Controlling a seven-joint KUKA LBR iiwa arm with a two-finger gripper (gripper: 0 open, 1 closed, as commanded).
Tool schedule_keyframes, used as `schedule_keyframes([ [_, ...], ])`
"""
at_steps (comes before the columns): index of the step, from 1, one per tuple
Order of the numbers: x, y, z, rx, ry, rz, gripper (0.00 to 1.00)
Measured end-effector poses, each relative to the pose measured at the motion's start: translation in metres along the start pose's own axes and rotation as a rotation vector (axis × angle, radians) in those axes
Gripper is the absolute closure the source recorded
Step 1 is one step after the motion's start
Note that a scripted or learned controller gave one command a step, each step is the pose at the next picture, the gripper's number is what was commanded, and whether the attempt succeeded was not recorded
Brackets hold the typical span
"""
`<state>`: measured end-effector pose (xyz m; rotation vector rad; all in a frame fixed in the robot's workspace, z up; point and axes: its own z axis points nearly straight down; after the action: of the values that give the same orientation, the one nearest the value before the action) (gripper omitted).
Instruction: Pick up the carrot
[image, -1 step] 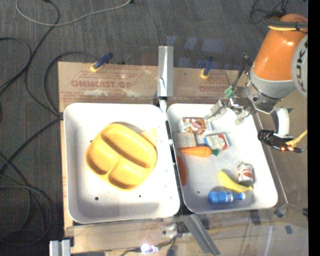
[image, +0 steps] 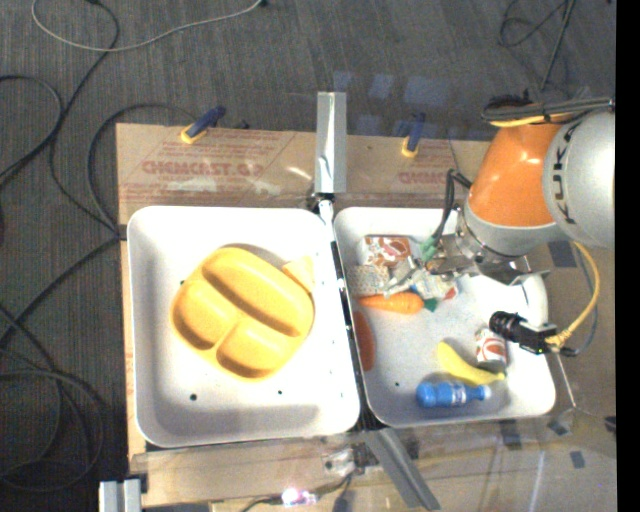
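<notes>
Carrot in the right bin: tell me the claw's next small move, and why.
Probably a short drop straight down. The claw hangs just above the carrot, which lies flat on the right bin floor below a small pile of packets; nothing is seen gripped. Whether the claw is open is unclear, so check that first.

so the counter (image: 150, 170) is basically a brown cardboard-looking sheet, two white bins sitting right on it side by side, left bin (image: 160, 400) and right bin (image: 540, 395), edges touching
</notes>
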<state>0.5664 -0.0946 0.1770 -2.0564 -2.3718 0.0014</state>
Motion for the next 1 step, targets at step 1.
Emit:
schedule_keyframes([
  [1, -0.0146, 0.0034, 0.0756, -0.019, -0.007, -0.068, 0.0],
])
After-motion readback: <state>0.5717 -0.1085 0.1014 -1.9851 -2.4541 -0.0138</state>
